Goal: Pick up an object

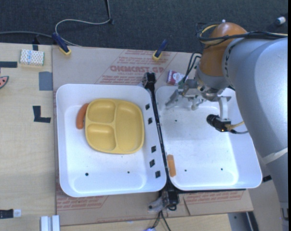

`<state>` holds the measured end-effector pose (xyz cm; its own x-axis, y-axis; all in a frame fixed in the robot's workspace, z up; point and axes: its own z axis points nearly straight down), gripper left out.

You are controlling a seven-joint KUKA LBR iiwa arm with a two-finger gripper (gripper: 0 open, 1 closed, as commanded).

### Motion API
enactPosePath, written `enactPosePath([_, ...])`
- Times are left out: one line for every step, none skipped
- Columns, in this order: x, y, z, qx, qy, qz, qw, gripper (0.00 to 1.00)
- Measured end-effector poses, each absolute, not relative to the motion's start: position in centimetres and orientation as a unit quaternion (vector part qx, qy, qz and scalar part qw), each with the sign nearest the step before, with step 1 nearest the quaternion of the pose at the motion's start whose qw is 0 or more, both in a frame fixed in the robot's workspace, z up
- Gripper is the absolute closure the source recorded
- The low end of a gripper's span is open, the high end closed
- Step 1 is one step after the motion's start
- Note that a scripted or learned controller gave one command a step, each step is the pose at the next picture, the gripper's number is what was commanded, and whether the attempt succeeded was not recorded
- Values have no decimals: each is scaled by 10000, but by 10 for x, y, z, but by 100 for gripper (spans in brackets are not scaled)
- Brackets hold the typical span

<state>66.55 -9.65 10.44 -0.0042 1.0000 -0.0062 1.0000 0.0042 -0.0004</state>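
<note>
small orange piece (171, 165) at near left edge of right bin (208, 174), yellow divided tray (114, 125) in left bin (107, 182), orange sausage-like object (80, 116) against its left side, gripper (184, 100) over right bin's far end, fingers spread, holding nothing

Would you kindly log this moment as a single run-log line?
gripper: over right bin, far edge, nothing seen held | left bin: yellow divided plate, orange sausage | right bin: small orange piece at left wall

Divided plate (114, 125) in the left bin (71, 177) (a carrot (80, 116) just left of it).
</note>
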Motion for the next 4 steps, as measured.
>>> enactPosePath([639,-94,85,7065,7077,-4,11,0])
enactPosePath([640,-93,95,7063,7079,-2,11,100])
enactPosePath([578,-32,184,7062,7081,3,-7,100])
enactPosePath([577,-32,184,7064,7078,-3,-10,0])
